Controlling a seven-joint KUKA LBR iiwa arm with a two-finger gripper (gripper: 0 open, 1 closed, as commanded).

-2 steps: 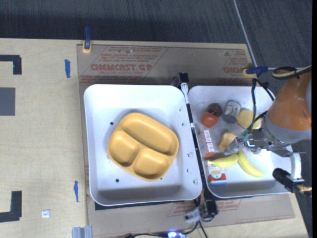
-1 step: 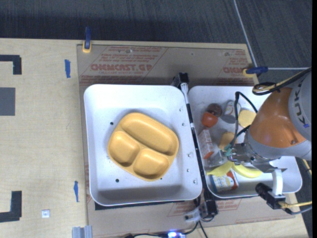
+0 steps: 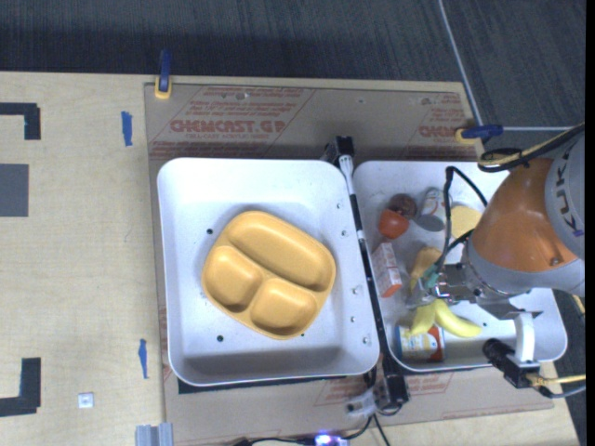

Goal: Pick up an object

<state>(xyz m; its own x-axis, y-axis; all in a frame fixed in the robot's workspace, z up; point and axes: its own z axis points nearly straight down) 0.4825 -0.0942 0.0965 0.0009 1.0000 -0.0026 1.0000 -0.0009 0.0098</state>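
White bins sit side by side: the left bin holds a yellow three-compartment tray; the right bin a can, tomato, packet and banana. Below the arm, the banana looks light, smooth and curved; best gripped mid-body. I cannot tell the pincer's state.

Even, bright overhead light; the 2 bins glare near-white, losing surface detail. A soft shadow sits under the yellow tray. The dark floor at top looks grainy. Focus is mildly soft overall, edges slightly curved.
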